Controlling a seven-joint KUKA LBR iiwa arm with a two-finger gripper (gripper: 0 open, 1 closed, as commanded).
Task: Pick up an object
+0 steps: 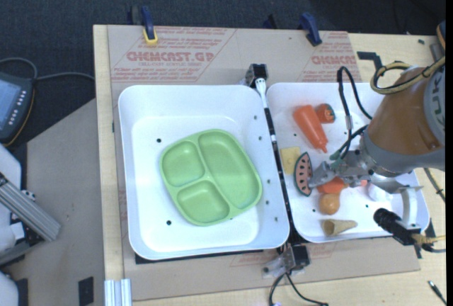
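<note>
The arm (pixel 400 124), rising highest above the desk (pixel 212 60), is reaching in from the right and bending down over the right bin (pixel 283 95). Its end effector (pixel 333 173) is hanging low over the middle of that bin, right above a small red-orange piece (pixel 331 188), which is partly hiding beneath it. Whether the end effector is standing apart or drawn together I cannot tell, as the wrist is blocking the sight of it from above, and nothing is visibly sitting inside it.

The pose is suggesting a straight-down approach. The wrist is pointing towards the crowded centre of the bin, where the toys are lying close enough that a descent is likely to meet something.

The right bin is holding all the loose things. An orange carrot-like toy (pixel 311 126) is lying at a slant near the far side. A pale yellow slab (pixel 290 158) is resting by the left wall, and a watermelon slice (pixel 303 174) is sitting just beside it, close to the end effector. An orange ball-like toy (pixel 329 205) is lying just in front of the red-orange piece, and a tan cone (pixel 340 227) is lying near the front rim.

The left bin (pixel 134 108) is carrying a green divided plate (pixel 209 177) lying flat, well apart from the arm.

Judging by this, the pick is not yet made, with the red-orange piece as the likeliest target.
</note>
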